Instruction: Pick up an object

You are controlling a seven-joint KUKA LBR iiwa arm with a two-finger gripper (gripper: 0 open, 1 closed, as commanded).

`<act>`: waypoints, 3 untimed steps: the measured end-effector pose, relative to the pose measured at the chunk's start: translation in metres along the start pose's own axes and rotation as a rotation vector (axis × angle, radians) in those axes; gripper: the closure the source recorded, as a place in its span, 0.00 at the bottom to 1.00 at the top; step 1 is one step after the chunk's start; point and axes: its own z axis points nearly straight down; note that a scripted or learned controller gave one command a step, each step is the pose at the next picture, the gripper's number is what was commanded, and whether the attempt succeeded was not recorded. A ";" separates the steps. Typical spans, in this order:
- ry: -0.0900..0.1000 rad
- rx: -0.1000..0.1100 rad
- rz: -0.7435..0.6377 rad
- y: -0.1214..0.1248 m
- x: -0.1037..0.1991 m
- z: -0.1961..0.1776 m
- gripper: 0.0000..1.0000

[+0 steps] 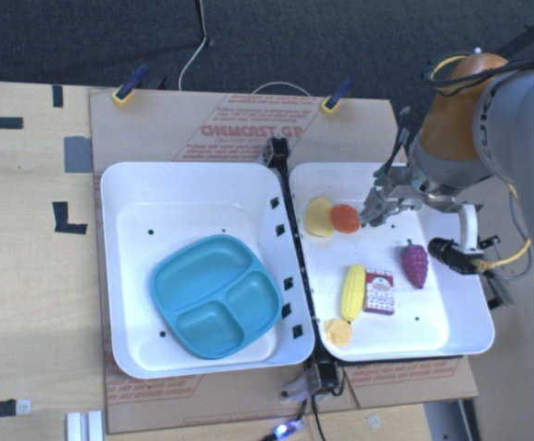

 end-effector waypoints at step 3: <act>0.002 0.002 -0.005 0.016 0.046 -0.069 1.00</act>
